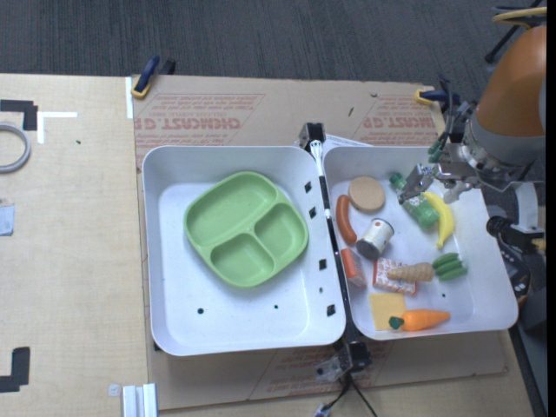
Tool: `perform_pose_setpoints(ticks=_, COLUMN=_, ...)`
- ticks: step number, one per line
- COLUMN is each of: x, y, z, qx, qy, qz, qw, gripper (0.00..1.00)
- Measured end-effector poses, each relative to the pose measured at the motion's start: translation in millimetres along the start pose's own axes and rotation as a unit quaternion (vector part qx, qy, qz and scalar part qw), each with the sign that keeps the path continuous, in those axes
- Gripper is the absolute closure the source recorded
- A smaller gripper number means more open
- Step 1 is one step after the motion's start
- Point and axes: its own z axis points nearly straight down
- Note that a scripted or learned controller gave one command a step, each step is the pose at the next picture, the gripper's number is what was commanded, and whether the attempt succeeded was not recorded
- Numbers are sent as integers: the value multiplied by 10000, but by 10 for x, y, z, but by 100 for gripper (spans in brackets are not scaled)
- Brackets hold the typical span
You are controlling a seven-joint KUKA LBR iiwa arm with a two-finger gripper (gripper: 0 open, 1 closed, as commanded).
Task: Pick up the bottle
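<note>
Bottle [420,208]: a small green one, lying on its side in the right bin [486,259], toward that bin's far right part. Its body is a bright, slightly translucent green, and a darker green cap end points up and left, near 457,240 in the camera view's far side of the bin. It rests tilted, running from upper left to lower right, with its lower end touching or just beside the yellow banana [443,219].

The claw [423,179] hangs directly over the bottle's upper half. Its metal parts overlap the bottle from above, but the fingers are small and cluttered against the background, so I cannot tell whether they are apart, together, or clamped on anything. The grey arm with its orange band [519,81] comes in from the right edge.

Around the bottle in the same bin: a round tan cookie-like disc [367,194] to its left, a red sausage [346,219] near the bin's left wall, a small can [375,238] with a white side lying below the disc, a green pepper-like piece [449,266] below the banana, a red-and-white packet [387,275], a yellow cheese slice [387,307], and an orange carrot [420,320] at the near edge.

The left bin [174,320] holds a light green divided plate [247,228] with three compartments. Both bins sit on a cardboard sheet [226,115] on the counter [65,259].
</note>
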Motion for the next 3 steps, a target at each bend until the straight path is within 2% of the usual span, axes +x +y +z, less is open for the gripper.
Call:
perform_pose_setpoints(ticks=1, x=-40, y=-179, z=1164, qx=5, qy=4, qz=2098, qw=9777, gripper=0)
perform_pose_setpoints(ticks=2, x=-45, y=-181, z=1068, qx=9, qy=3, qz=2107, qw=9776, gripper=100)
perform_pose_setpoints(ticks=3, x=189, y=-877, z=-321, qx=2, qy=-2, qz=2125, qw=9772, gripper=100)
